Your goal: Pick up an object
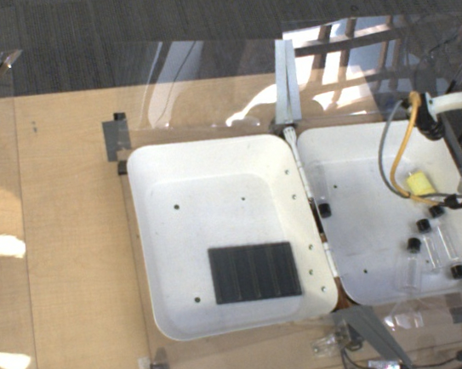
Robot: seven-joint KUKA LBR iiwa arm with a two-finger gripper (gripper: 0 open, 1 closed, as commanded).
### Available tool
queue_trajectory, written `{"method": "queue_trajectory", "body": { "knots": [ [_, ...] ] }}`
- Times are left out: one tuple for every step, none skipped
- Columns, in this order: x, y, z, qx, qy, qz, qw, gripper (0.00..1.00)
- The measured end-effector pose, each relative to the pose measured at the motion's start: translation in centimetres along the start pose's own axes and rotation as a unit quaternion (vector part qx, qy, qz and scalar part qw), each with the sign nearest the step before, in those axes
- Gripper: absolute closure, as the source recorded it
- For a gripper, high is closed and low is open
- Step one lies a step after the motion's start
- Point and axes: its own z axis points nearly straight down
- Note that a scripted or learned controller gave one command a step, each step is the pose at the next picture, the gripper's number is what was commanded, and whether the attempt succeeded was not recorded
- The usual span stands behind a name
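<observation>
A flat black ribbed rectangle (254,272) lies in the left bin (164,198), toward its front. In the right bin (354,230), a small yellow block (420,184) rests near the right wall. In front of it lie clear plastic tubes (440,249) with black caps, and one black cap (414,243) sits apart to their left. A small black piece (324,208) sits at the right bin's left wall.
A yellow cable (393,146) loops over the right bin's back right corner, with more cables and a white fitting (449,102) at the right edge. A metal post (286,85) stands behind the gap between the bins. Clear panels surround the bench.
</observation>
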Motion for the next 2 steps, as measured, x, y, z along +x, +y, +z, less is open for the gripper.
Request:
{"method": "queue_trajectory", "body": {
  "knots": [
    [0.3,-0.2,-1.2,0.003,0.007,0.000,1.0000,1.00],
    [0.6,-0.3,-2.5,0.006,0.014,0.000,0.9999,1.00]
  ]
}}
